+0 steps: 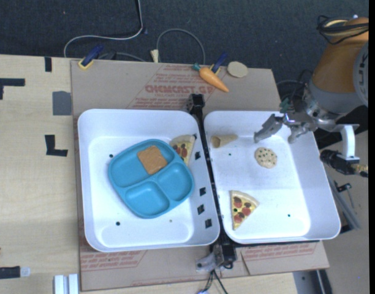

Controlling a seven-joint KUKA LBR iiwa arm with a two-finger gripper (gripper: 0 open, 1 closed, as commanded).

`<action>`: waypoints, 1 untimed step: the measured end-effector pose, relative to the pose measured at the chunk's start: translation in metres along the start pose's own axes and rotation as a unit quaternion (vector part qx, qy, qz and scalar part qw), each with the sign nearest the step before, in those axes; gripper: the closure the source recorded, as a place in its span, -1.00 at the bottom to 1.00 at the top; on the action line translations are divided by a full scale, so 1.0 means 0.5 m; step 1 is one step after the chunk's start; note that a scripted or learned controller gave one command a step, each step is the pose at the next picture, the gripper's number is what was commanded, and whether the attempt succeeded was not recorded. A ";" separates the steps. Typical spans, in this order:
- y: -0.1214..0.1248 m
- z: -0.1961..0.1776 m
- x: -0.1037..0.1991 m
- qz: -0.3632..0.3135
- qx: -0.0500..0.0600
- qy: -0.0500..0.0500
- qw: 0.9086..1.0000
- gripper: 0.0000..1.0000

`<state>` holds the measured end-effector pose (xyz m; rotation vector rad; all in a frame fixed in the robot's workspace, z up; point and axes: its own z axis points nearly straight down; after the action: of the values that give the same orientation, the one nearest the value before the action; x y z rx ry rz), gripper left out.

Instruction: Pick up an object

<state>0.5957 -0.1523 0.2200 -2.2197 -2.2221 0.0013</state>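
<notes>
From my seat the arm [344, 60] is cut off at the right edge, and its gripper [280, 127] hangs over the right bin's [310, 182] back right corner, fingers spread wide with nothing between them. A cookie [266, 157] lies just below it; a pizza slice [241, 207] near the front edge points toward the front. The left bin [92, 182] holds a blue tray [152, 179], both on cardboard [114, 84] over a wooden bench [28, 182].

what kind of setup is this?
Likely a lab grasping testbench: two shallow white bins on a cardboard sheet, toy foods like a plastic pizza slice, loose cables.
</notes>
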 end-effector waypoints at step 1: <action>-0.021 0.234 0.082 -0.001 0.006 0.002 1.000 -1.00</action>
<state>0.5852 -0.1113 0.1032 -2.2095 -2.2162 0.0108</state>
